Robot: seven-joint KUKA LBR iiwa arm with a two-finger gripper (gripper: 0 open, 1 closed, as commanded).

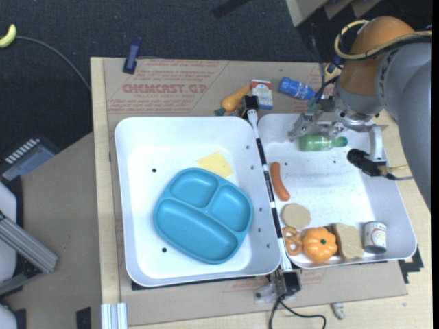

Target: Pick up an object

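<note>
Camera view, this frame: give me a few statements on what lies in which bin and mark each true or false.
1. The blue divided plate lies in the left bin. True.
2. The hot dog lies in the left bin. False: it is in the right bin, near the divider.
3. The toy pumpkin sits at the right bin's near edge. True.
4. The green bottle lies beside the yellow wedge. False: it is in the right bin, under the gripper.

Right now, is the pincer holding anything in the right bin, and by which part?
It cannot be told. The pincer is down over the green bottle at the far end of the right bin, but the view does not show the bottle between its fingers.
</note>
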